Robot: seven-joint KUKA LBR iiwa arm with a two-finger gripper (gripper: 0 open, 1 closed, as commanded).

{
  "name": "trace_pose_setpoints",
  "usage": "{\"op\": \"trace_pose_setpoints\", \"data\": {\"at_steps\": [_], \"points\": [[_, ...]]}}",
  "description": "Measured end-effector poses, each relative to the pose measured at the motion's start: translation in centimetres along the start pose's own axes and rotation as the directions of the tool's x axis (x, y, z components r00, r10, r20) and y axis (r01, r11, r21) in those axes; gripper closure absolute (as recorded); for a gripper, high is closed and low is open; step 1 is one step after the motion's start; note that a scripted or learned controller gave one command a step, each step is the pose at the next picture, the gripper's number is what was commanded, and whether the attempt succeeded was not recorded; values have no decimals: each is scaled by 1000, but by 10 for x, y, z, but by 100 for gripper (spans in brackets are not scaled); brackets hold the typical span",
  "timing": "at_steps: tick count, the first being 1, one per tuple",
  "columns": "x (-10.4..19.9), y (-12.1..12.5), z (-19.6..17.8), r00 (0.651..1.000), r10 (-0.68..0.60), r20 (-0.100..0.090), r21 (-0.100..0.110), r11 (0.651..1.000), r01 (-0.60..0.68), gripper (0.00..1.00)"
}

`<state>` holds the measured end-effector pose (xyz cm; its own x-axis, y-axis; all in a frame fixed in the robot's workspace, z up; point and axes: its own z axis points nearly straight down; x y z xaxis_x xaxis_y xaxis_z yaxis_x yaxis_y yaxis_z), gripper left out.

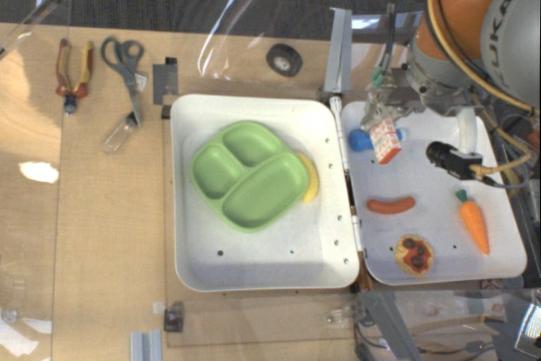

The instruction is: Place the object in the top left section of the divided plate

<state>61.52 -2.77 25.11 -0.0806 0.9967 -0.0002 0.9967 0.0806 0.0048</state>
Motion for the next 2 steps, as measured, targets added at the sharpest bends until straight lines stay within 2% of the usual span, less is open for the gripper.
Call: {"op": "trace_pose_setpoints", "data": {"at_steps": [1, 2], "points": [[64, 1, -42, 924, -383, 1, -4, 924, 383, 100], [135, 46, 10, 864, -504, -1, 0, 864, 504, 100]]}}
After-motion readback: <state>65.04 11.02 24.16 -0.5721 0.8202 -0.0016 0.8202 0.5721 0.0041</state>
